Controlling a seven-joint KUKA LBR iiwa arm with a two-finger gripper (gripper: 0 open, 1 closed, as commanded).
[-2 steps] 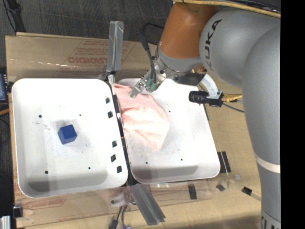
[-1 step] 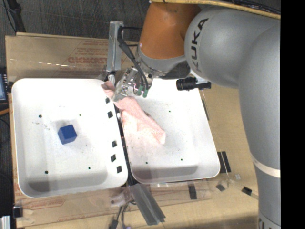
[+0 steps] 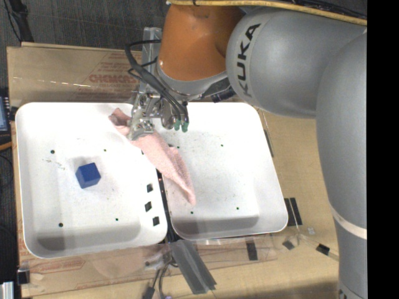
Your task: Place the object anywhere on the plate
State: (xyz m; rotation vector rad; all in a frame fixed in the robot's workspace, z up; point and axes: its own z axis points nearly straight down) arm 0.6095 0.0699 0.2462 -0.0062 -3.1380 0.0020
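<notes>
A pink cloth (image 3: 172,164) hangs in a long strip over the seam between the two bins. Its top end is bunched at my gripper (image 3: 142,128) and its tail reaches down right into the right bin (image 3: 240,167). The gripper is over the back right corner of the left bin (image 3: 37,161), and its fingers are shut on the cloth's upper part. A short flap of cloth sticks out to the gripper's left. A small blue cube (image 3: 88,174) rests on the left bin's floor, well to the left of the gripper and below it in the view.
The arm's orange band and grey body cover the back of the right bin and the view's right side. Black clips (image 3: 149,205) sit along the seam between the bins. Cardboard lies under and behind the bins.
</notes>
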